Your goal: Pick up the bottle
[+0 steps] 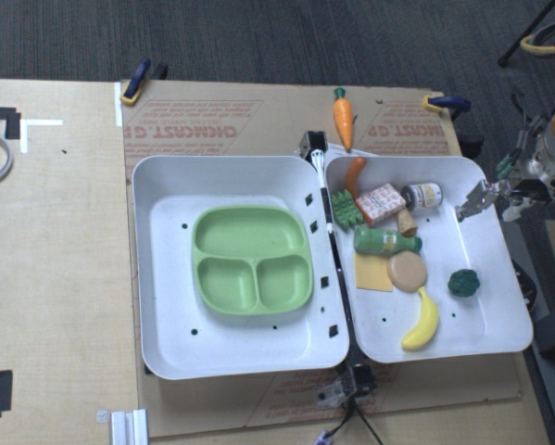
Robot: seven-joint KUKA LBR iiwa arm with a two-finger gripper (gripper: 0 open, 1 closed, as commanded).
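Bottle point(386, 241), green, lies on its side mid right bin point(499, 276), touching the cheese slice point(373, 273) and cookie point(408, 272). Gripper point(488, 200) sits at the bin's right rim, well apart; I cannot tell its opening, nothing visibly held. You should approach from above, spanning the bottle's short width, clear of the red box point(381, 203).

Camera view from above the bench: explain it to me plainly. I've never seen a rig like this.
One fixed camera looks down at a slant on a bench with two shallow white bins. The left bin holds a green divided tray. The right bin holds toy food: a green bottle lying on its side, a banana, broccoli, a cheese slice, a small can. A toy carrot lies outside, on cardboard. At the right edge a robot arm reaches in; its claw hovers over the right bin's rim, holding nothing.
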